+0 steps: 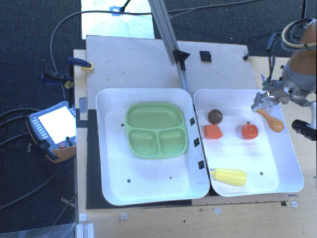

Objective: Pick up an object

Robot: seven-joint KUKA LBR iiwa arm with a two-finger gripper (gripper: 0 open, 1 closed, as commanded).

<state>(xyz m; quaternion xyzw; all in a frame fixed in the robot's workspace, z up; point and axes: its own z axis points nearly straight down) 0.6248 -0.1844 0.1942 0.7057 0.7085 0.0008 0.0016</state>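
My gripper [259, 105] hangs over the far right part of the right bin [287, 175]. An orange, pear-shaped thing [271, 120] lies just below it, its narrow end right under the gripper; whether they touch is unclear. In the same bin there are a brown ball [215, 116], an orange-red block [213, 131], a red tomato-like thing [250, 131] and a yellow bottle-shaped thing [229, 176] lying on its side near the front.
The left bin [114, 182] holds a green divided plate [156, 135]. A slanted metal pole [166, 26] crosses the back of the bench. A handheld pendant [53, 130] lies off the bench at the left.
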